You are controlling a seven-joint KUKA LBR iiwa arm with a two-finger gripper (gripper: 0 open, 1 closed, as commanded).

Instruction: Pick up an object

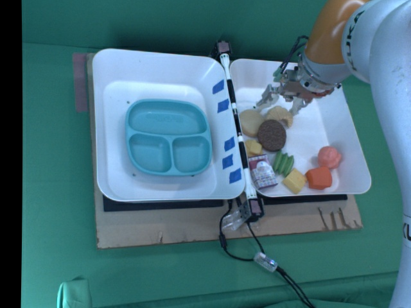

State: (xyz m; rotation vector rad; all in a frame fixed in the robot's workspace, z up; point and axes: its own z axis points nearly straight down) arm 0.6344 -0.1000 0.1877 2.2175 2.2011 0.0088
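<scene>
— Any writing you can read from up here?
— Only on my own arm (379, 31): dark letters, "KUKA", near the orange band. The small red-and-white packet (262, 171) carries print too tiny to read.

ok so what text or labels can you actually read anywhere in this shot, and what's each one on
"KUKA": dark letters on the grey arm, running down its casing just below the orange band, partly cut by the curve.
Small carton in the right bin: red and white printed label, too small and blurred to read.
Blue tape squares on the left bin: no writing visible.
</scene>
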